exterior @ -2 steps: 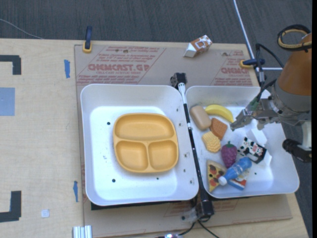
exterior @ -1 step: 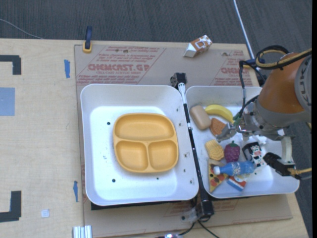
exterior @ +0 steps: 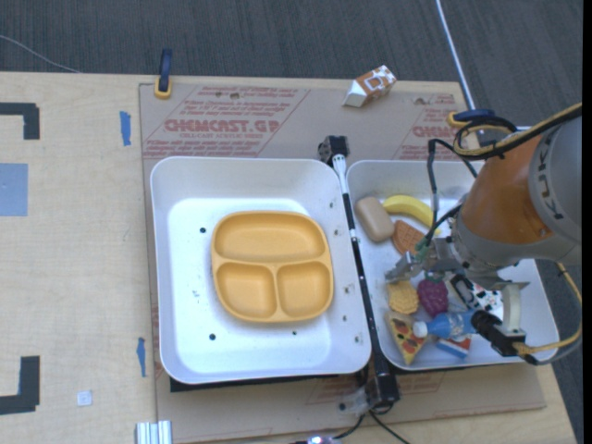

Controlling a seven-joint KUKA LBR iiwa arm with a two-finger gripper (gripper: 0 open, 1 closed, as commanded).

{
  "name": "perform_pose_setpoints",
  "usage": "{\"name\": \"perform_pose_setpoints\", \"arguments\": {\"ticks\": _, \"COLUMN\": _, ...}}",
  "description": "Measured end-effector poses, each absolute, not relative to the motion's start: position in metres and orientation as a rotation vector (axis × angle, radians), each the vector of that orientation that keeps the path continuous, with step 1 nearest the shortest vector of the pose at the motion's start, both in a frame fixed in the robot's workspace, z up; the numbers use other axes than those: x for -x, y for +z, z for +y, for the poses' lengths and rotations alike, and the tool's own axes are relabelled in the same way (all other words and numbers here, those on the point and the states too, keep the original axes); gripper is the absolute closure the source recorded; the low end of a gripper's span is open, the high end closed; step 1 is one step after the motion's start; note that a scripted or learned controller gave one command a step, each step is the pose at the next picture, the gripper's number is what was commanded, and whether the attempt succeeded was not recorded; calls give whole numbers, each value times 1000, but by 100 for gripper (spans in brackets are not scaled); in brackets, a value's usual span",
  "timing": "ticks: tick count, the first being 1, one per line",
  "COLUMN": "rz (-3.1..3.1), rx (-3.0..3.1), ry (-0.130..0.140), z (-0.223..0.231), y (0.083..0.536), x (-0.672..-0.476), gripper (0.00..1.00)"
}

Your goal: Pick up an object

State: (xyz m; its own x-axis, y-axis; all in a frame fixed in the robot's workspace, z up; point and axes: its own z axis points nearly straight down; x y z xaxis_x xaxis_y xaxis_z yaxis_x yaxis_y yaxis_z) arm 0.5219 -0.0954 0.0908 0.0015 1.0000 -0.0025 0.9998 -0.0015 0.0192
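Note:
The right bin (exterior: pixel 370 178) holds several toy foods: a yellow banana (exterior: pixel 408 208), a tan bread roll (exterior: pixel 374 218), a brown cookie (exterior: pixel 406 237), a yellow round waffle piece (exterior: pixel 402 298), a purple grape bunch (exterior: pixel 432 296), a pizza slice (exterior: pixel 407 336) and a blue and red item (exterior: pixel 446 328). My gripper (exterior: pixel 413 265) hangs low over the middle of this bin, just above the waffle piece and the grapes, under the orange-banded wrist (exterior: pixel 504 202). Nothing shows between its tips.
The left bin (exterior: pixel 176 257) carries a yellow three-compartment plate (exterior: pixel 272 265). A small carton (exterior: pixel 370 85) lies on the cardboard behind the bins. Cables loop around the arm at the right. A black clamp (exterior: pixel 333 146) sits between the bins at the back.

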Motion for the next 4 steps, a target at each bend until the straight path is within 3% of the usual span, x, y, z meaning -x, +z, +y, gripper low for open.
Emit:
{"name": "perform_pose_setpoints", "arguments": {"ticks": 1, "rz": 2203, "rx": -2208, "ry": 21, "z": -97, "y": 102, "x": -523, "gripper": 100}}
{"name": "perform_pose_setpoints", "arguments": {"ticks": 2, "rz": 2204, "rx": -2209, "ry": 20, "z": -96, "y": 102, "x": -523, "gripper": 0}}
{"name": "perform_pose_setpoints", "arguments": {"ticks": 3, "rz": 2209, "rx": -2205, "ry": 20, "z": -96, "y": 90, "x": -493, "gripper": 0}}
{"name": "perform_pose_setpoints", "arguments": {"ticks": 4, "rz": 2196, "rx": -2201, "ry": 16, "z": -101, "y": 102, "x": -494, "gripper": 100}}
